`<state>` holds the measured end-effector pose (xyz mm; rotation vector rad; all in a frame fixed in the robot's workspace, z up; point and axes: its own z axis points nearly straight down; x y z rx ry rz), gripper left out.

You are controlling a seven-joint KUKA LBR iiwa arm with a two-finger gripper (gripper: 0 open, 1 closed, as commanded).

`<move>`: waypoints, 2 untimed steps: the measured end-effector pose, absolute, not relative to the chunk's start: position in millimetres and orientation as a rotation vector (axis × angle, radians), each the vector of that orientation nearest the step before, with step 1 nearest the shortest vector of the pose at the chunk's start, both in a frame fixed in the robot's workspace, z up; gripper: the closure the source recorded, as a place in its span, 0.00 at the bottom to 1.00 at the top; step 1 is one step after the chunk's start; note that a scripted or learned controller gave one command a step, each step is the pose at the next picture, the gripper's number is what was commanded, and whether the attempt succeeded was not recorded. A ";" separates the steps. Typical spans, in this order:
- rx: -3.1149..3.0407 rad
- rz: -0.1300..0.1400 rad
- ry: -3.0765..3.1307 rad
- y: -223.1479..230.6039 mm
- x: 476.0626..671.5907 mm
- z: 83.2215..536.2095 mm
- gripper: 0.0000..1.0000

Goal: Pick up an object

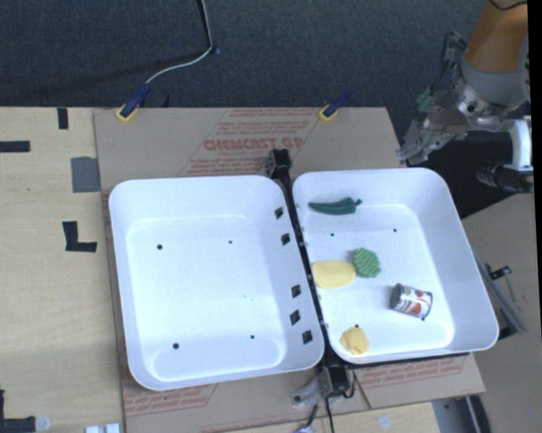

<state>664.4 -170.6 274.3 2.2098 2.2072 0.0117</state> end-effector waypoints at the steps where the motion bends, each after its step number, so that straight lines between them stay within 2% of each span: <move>1: 2.206 0.014 2.213 -168.8 669.6 434.1 1.00; 2: 2.210 0.009 2.216 -175.6 658.8 543.3 1.00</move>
